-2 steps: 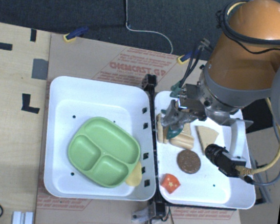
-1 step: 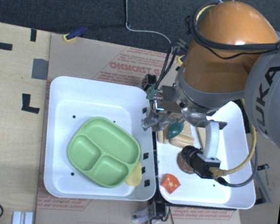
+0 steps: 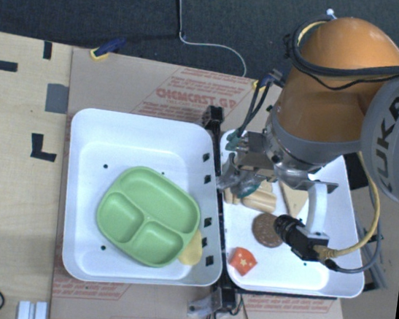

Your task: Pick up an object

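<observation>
A single fixed camera looks down at a slant from above the surface [image 3: 7, 165], close enough that the two white bins [image 3: 93, 133] fill the middle, with the arm [image 3: 345, 65] entering from the right.

Green plate [image 3: 149, 216] in left bin [image 3: 93, 133], hand [image 3: 245, 178] over right bin [image 3: 341, 282]

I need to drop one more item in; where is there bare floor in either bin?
Left bin: bare floor along the back and left, beyond the green plate. Right bin: a bare strip at the front right, past the red block and brown disc. It is crowded under the gripper by the tan blocks.
</observation>
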`<state>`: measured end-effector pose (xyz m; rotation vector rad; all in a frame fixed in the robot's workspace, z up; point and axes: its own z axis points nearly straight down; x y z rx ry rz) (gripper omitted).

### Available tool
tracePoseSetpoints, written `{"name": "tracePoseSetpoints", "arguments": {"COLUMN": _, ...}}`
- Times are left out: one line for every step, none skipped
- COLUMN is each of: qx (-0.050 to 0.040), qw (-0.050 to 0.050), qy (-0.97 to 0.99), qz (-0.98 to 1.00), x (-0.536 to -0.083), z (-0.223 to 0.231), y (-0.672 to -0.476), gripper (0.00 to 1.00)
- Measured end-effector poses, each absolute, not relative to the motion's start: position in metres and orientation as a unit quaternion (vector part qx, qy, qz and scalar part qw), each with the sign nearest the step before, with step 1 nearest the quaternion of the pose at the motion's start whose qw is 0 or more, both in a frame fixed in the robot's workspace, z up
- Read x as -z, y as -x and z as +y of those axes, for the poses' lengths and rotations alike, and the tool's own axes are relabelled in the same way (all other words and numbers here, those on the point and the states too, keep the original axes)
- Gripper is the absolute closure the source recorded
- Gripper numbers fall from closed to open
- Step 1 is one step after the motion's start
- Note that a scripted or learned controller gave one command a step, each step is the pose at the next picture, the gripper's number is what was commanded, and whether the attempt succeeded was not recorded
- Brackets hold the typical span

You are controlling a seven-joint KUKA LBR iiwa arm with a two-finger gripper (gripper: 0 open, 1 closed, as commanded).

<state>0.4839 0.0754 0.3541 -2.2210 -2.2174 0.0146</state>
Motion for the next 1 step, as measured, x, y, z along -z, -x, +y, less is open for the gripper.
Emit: {"name": "tracePoseSetpoints", "arguments": {"qx": -0.0026, "qw": 0.0, "qy": 0.708, "qz": -0.706, "x": -0.3811, "z": 0.0276, "y": -0.4845, "gripper": 1.0}}
